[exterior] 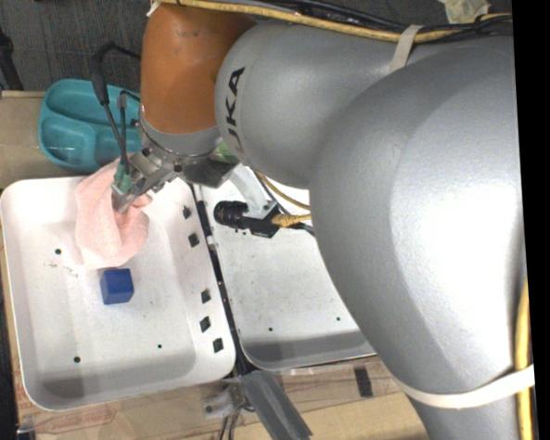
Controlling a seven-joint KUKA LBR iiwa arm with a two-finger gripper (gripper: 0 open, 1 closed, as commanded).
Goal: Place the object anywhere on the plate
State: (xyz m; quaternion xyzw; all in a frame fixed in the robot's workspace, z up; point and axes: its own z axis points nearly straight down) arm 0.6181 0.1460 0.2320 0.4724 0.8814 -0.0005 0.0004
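The arm (pixel 383 161) fills the right and top of the frame — a broad grey body with its orange band (pixel 180 67) at upper centre — and reaches down toward the upper part of the left bin (pixel 37 275). The gripper (pixel 125 191) sits at the upper left of centre, right over a pink plate (pixel 108 229) that lies in the upper part of that bin, its top edge up against the bin's rim. Whether the jaws are open or closed cannot be told here; the wrist body hides the tips, and nothing can be seen clamped between them. A small greenish patch shows at the gripper's tip, too small to identify. The task's thing, a blue cube (pixel 117 285), rests on the bin floor just below the plate's lower edge, left of centre in the frame — near the plate but not on it, and apart from the gripper. The right bin (pixel 290 316) lies at centre, mostly covered by the arm; a black cable connector (pixel 242 216) hangs over its upper part. A teal bowl-like thing (pixel 79 124) sits outside the bins at the upper left, on the wooden bench (pixel 5 129), just above the left bin's rim.
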